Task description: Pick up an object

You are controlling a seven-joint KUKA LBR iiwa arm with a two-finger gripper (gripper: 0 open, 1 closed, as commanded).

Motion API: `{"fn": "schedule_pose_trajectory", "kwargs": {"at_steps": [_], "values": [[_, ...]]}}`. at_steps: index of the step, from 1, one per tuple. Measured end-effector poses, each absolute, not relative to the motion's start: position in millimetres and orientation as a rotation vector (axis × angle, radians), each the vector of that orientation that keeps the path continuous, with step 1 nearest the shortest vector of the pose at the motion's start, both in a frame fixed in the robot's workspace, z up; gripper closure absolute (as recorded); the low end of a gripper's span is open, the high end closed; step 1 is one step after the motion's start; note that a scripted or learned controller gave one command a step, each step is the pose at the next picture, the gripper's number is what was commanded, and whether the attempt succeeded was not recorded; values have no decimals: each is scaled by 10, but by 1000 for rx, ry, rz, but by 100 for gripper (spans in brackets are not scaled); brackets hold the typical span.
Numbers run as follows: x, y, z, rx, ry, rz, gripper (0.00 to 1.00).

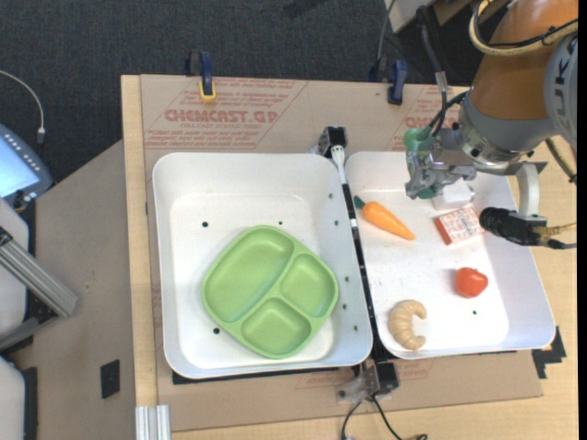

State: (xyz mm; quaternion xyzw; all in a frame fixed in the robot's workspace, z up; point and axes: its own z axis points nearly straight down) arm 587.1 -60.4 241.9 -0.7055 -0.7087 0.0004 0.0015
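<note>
My gripper (424, 187) hangs low over the back of the right bin (527, 324), just behind and to the right of an orange carrot (386, 219) with a green tip. A small red and white box (457, 225) lies to the right of the carrot, close to the gripper. Nearer the front are a red tomato (470, 282) and a tan croissant (408, 324). Nothing is seen held.
The left bin (170, 246) holds a green divided plate (269, 290). A black bar (348, 211) runs along the ridge between the bins. A black cable fitting (509, 224) from the arm lies over the right bin's right edge. Clamps (207, 73) hold the board at the back.
</note>
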Motion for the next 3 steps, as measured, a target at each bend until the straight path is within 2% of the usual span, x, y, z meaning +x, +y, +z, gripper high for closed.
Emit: {"fn": "schedule_pose_trajectory", "kwargs": {"at_steps": [1, 2, 3], "values": [[5884, -129, 2296, -2215, -2224, 2, 100], [5857, 368, 2358, -2214, -2228, -3, 100], [5825, 918, 2247, -2213, -2225, 3, 100]]}}
